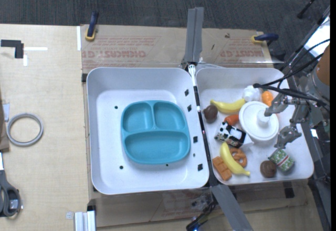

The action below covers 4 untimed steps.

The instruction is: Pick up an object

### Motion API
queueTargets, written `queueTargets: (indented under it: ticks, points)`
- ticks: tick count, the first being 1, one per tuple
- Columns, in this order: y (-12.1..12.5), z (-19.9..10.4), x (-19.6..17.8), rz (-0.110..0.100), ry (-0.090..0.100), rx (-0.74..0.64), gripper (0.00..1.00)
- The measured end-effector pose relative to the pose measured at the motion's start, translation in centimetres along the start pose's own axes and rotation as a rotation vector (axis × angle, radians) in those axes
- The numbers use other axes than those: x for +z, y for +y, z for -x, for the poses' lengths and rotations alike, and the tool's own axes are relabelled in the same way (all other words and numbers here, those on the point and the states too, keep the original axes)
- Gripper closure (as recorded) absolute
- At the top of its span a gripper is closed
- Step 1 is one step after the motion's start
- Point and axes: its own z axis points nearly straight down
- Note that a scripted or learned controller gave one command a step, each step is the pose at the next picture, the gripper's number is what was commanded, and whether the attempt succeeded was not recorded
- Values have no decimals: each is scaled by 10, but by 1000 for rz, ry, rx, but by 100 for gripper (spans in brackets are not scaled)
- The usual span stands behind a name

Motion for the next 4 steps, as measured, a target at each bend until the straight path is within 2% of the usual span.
queueTargets:
  ticks: [1, 2, 3, 4]
  points:
    - [28, -12, 130, -2, -8, -115, 0]
    - [20, 56, 143, -1, -26, 22, 0]
    - [36, 144, 142, -4, -15, 119, 0]
    - [42, 148, 142, -4, -4, 224, 0]
